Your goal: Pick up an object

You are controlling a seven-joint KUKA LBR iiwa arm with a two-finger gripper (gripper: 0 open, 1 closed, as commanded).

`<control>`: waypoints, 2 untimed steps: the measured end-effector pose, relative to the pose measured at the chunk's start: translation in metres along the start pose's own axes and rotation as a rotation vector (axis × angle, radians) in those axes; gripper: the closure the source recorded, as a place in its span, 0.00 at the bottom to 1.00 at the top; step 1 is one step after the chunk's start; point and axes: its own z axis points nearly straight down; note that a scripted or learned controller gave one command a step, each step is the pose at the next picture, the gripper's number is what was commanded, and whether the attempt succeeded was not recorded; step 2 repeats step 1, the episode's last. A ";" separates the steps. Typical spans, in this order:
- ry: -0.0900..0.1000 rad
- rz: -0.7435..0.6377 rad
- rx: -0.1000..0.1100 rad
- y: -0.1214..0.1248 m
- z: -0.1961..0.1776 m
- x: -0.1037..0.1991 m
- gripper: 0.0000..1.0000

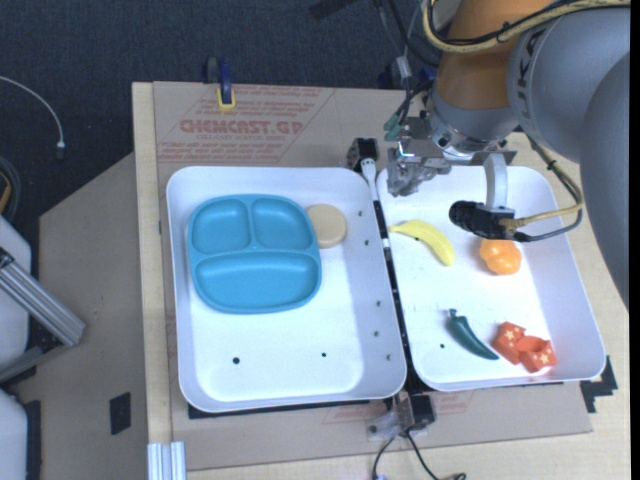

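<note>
Yellow banana lies near the right bin's upper left, just below the gripper; whether its fingers are apart, I cannot tell. Approach step, I judge: next, descend squarely onto it

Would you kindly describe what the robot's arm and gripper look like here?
The arm is bulky, rounded and grey, with a glossy orange band above the wrist. Yellow and black cables loop around that band. The gripper is a compact metallic grey assembly with small dark parts.
</note>
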 end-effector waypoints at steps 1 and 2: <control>0.001 -0.002 -0.001 -0.015 -0.010 0.058 1.00; 0.001 -0.002 -0.001 -0.015 -0.010 0.058 1.00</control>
